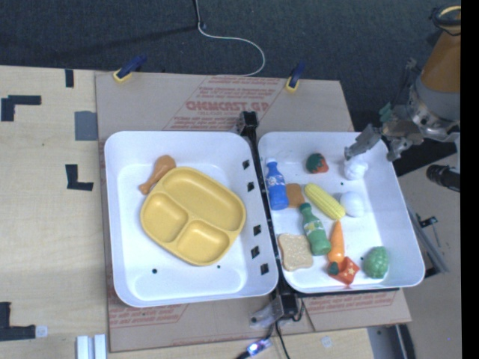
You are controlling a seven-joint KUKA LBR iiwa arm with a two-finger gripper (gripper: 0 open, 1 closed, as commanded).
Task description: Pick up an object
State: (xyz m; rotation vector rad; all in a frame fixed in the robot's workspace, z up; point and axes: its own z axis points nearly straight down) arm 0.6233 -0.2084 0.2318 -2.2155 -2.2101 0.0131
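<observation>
at the right bin's (404,223) near edge a green broccoli (376,262) is lying beside a red piece (346,270). farther back, a small white lumpy object (355,170) is resting just under the gripper (374,144), whose fingers are spreading apart, gripping nothing.

My arm (441,58) is grey with an orange band. I see a yellow tray (193,215), a blue bottle (276,185), yellow corn (325,200), an orange carrot (337,241), green broccoli (376,262) and white bins (120,200).

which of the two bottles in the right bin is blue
The blue bottle by the bin's left wall, white-capped; the other bottle, nearer the middle, is green.
</observation>
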